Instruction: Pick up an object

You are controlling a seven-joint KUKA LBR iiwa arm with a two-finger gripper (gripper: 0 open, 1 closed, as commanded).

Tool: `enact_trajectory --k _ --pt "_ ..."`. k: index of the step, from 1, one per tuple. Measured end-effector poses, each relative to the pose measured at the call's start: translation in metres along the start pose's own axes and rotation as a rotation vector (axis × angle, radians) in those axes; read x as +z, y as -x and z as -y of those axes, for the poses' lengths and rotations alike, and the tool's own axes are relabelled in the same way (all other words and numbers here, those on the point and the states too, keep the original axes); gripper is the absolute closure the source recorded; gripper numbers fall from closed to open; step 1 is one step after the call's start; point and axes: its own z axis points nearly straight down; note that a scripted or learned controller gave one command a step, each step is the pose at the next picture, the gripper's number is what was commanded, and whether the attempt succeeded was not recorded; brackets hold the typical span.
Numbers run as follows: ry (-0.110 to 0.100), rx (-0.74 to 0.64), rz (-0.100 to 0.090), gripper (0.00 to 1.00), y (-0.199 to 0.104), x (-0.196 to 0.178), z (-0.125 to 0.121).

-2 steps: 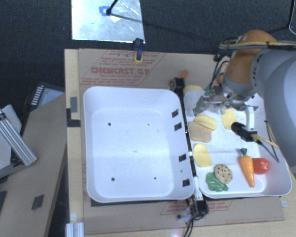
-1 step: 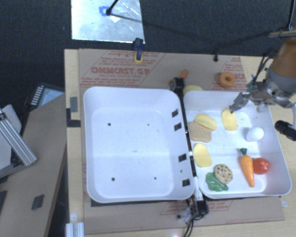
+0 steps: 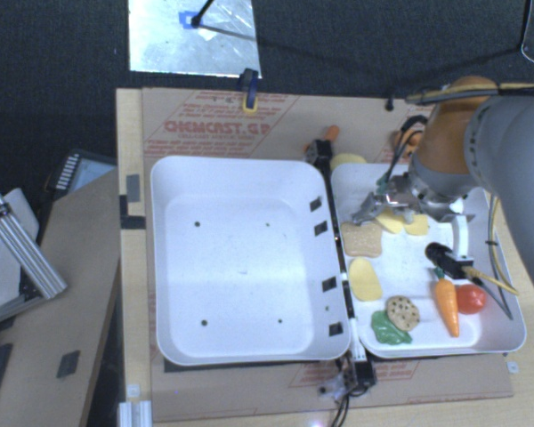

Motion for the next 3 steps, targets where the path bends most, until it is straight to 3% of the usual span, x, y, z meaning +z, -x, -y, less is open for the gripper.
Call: enact_trajectory --k 1,2,3 --pt "0.0 0.001 0.003 0.0 -0.026 -0.004 -0.023" --pt "0.001 0.002 0.003 1.0 -0.024 -0.015 -0.023" --pt "0.006 -0.003 0.002 1.0 -0.107 -0.107 -0.041"
